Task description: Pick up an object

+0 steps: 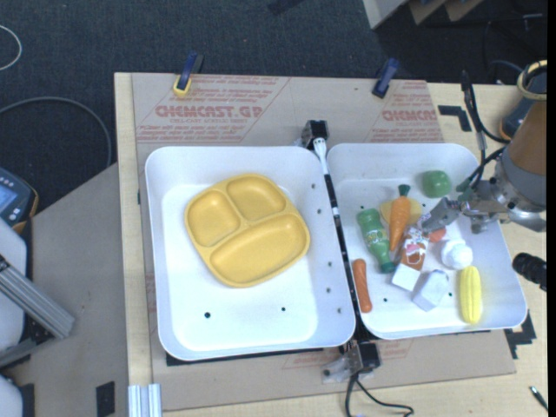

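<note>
jaws (434,218) over right bin (495,315) | carrot (399,220) just left, apart | grip state: cannot tell

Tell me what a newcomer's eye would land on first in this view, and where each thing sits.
The big yellow divided plate stands out first, lying alone in the left bin. Next comes the bright jumble in the right bin: an orange carrot, a green lump near the far wall, a yellow corn cob at the near right. The arm's tool sits low over that pile, by the carrot.
</note>
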You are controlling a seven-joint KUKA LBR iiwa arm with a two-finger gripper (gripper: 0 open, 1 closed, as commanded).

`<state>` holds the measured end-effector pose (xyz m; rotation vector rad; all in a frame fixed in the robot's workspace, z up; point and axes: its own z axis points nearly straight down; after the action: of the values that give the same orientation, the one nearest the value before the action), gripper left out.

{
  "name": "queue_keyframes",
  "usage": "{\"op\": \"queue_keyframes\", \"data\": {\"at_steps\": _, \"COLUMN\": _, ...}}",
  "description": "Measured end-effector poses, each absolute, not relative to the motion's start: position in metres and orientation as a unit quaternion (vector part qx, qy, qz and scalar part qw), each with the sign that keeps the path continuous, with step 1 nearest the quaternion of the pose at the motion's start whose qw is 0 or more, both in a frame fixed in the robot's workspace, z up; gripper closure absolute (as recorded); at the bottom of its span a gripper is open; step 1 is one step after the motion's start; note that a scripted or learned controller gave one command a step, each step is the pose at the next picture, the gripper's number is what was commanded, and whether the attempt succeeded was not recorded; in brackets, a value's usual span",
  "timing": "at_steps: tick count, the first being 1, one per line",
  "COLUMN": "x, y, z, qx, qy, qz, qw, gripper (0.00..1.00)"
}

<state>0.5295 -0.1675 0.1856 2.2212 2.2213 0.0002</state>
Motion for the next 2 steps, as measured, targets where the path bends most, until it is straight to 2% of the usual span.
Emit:
{"op": "queue_keyframes", "data": {"at_steps": 1, "x": 0.526, "y": -0.127, "z": 0.097, "qx": 0.706, "qy": 0.708, "qz": -0.0018, "qw": -0.005, "gripper": 0.00}}
{"op": "queue_keyframes", "data": {"at_steps": 2, "x": 0.574, "y": -0.098, "z": 0.086, "qx": 0.706, "qy": 0.708, "qz": 0.0013, "qw": 0.004, "gripper": 0.00}}
